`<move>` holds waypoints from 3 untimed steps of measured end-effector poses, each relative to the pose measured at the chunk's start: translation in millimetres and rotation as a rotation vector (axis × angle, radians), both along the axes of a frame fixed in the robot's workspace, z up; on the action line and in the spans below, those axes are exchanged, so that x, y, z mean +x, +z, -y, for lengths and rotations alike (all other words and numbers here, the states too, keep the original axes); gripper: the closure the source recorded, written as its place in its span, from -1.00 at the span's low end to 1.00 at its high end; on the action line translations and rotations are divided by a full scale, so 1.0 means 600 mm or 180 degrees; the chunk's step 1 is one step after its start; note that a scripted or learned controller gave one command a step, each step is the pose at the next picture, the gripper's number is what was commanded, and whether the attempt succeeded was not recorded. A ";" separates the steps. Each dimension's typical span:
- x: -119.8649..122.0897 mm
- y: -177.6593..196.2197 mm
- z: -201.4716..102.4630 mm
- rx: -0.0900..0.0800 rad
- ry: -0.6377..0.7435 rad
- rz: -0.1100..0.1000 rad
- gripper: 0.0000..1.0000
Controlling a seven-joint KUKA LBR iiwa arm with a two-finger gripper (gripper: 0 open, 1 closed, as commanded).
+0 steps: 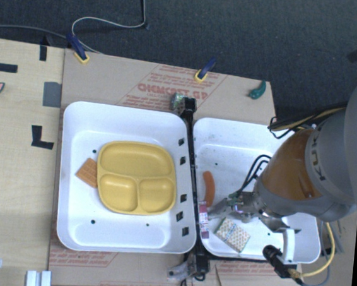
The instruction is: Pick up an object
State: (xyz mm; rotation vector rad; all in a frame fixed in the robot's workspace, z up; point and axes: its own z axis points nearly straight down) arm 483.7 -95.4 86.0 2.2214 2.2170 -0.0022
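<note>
The gripper [238,206] is hovering in the right bin [230,138], whether spread or closed I cannot tell, with a patterned packet [233,234] at its six o'clock, needing a centered descent.

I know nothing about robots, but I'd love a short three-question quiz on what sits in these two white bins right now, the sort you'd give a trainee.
1. True or false: the yellow plastic divided tray lies in the right white bin.
2. Which thing lies closest to the gripper?
A. the orange sausage-shaped toy
B. the brown waffle-patterned piece
C. the teal clip
3. Fill in: the small patterned square packet lies near the ____ edge of the right white bin.

Key: 1 false, it lies in the left white bin; 2 A; 3 front.
</note>
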 end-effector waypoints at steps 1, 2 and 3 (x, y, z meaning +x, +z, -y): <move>0.001 0.016 0.000 -0.0002 0.0000 0.0008 1.00; 0.001 0.016 0.000 -0.0002 0.0000 0.0006 -1.00; 0.180 0.000 0.004 0.0003 0.0014 0.0015 -1.00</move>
